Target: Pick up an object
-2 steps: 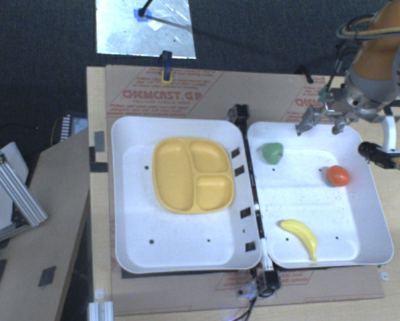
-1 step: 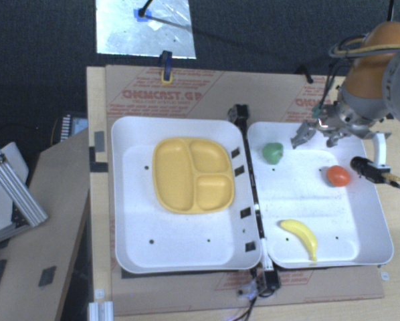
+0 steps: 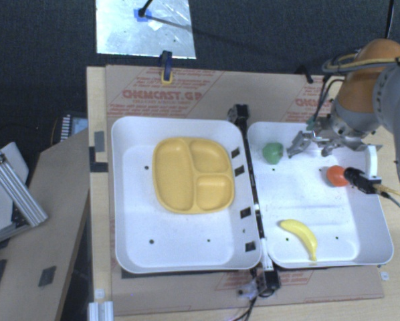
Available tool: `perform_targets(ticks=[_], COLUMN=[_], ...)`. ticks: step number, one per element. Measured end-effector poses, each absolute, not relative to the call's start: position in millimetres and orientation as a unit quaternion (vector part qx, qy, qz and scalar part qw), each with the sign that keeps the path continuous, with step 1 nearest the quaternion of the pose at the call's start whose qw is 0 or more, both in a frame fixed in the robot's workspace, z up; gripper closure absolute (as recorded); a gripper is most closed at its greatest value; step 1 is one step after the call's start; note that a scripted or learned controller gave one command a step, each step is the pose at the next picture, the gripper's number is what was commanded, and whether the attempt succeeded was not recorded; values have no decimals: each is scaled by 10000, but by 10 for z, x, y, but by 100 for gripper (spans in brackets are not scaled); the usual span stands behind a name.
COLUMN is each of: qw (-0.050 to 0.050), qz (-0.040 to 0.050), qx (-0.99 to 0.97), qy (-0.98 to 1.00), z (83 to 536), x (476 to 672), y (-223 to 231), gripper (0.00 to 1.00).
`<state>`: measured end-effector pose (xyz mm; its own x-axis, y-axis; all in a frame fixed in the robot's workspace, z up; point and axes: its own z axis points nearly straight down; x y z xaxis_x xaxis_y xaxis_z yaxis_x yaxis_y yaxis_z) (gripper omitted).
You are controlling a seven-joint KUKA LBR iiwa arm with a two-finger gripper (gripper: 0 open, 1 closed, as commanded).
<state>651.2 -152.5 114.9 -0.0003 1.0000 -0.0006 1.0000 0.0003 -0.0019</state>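
The right bin (image 3: 367, 246) holds three things: a green round object (image 3: 272, 152) at its far left, an orange-red round object (image 3: 335, 176) near its right side, and a yellow banana (image 3: 301, 235) near the front. My gripper (image 3: 312, 146) hangs over the far part of this bin, between the green object and the orange one. It is open, its fingers spread with nothing between them. The green object lies a short way left of the left fingertip (image 3: 295, 148).
The left bin (image 3: 136, 246) holds a yellow divided plate (image 3: 192, 174). A black ridge with clips (image 3: 248, 179) separates the two bins. The arm's grey and orange wrist (image 3: 367, 79) rises at the right, with a black and white cable part (image 3: 362, 179) beside the orange object.
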Motion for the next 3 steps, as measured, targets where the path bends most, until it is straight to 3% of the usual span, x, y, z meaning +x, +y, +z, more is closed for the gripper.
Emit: perform_targets(ticks=[1, 2, 3], qw=[-4, -23, -28], qz=[1, -15, -19], qx=[-7066, -7064, -7073], qy=[-7076, -7078, -7069], z=[837, 966, 1579], x=[6518, 6533, 6472], y=[-1521, -1520, -1511], gripper=[0, 100, 100])
